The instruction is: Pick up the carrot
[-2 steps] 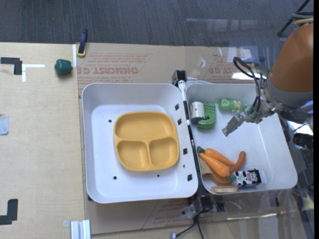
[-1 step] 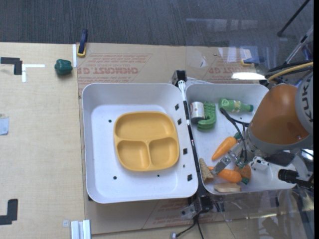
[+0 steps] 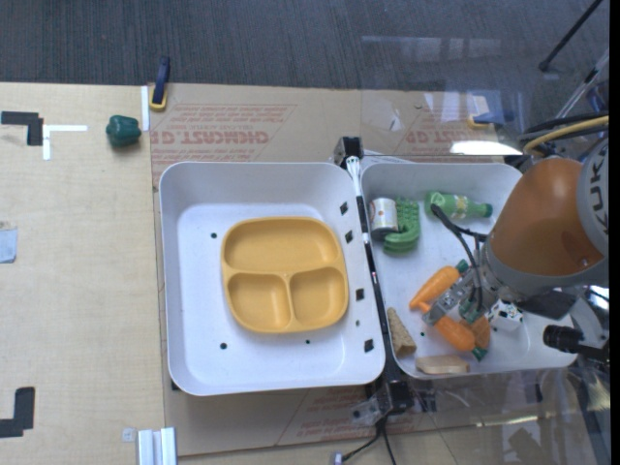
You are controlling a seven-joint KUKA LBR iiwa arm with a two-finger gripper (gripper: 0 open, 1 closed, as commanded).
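Yellow plastic three-compartment plate (image 3: 286, 271) lies centred in the left shallow white bin (image 3: 184, 289), seemingly just clutter here. In the right shallow white bin (image 3: 417, 174), the smooth orange tapered carrot (image 3: 433, 287) lies slanted near the middle. The pincer (image 3: 463, 303) hangs just beside it, seemingly lining up; whether it is apart or together, I cannot tell.

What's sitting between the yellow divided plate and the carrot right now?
In the camera view, the two bins' adjoining walls, then bare white floor of the right bin, separate the yellow plate from the carrot.
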